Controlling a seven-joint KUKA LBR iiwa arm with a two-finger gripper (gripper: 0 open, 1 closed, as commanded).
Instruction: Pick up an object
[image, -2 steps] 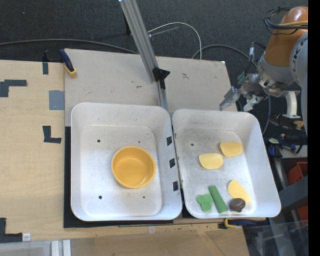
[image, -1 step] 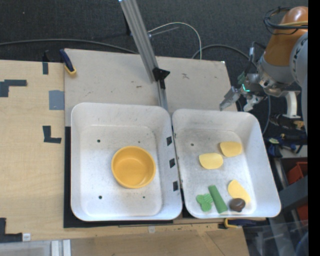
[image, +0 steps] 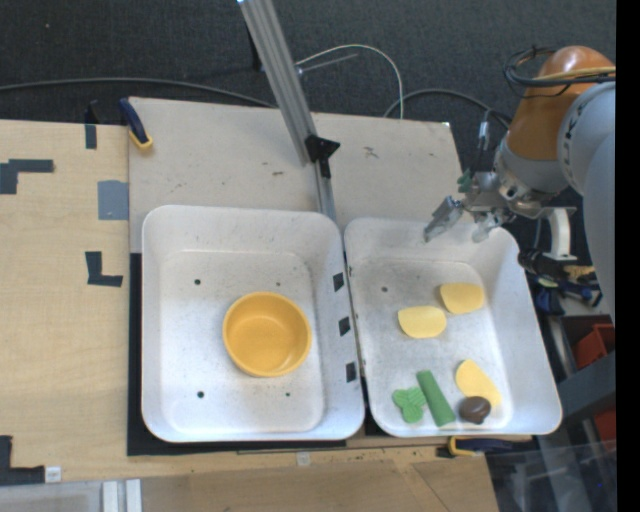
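The end effector hangs over the far rim of the right bin, its two fingers spread wide and holding nothing. Bare floor lies below it in the bin's far half. Nearer the front lie two yellow pieces, then a third yellow piece, a brown lump and green pieces, crowded by the front wall. A yellow bowl sits mid-floor in the left bin.
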